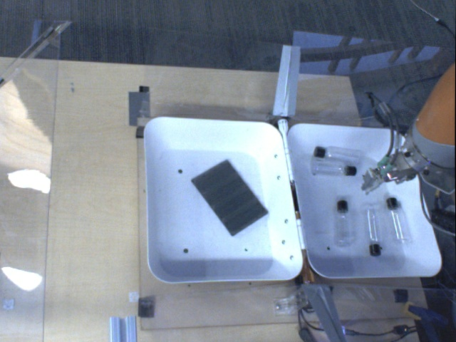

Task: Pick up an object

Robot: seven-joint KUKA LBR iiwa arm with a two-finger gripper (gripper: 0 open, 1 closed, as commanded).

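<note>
Several clear vials with black caps lie in the right bin (427,262). Two of them, a vial (333,153) and another vial (329,168), lie side by side at its far left. A third vial (343,225) lies nearer the front, with more vials (373,226) to its right. My gripper (381,175) hangs over the right bin's far right part, just above and to the right of the middle vials. Nothing can be seen held in it. A dark grey flat rectangular pad (229,197) lies tilted in the middle of the left bin (160,255).
The two white bins meet at a ridge (291,191) with a metal bracket (287,80) behind it. Cables (385,112) run at the right beside the arm (438,120). The wooden bench (85,191) stretches to the left.
</note>
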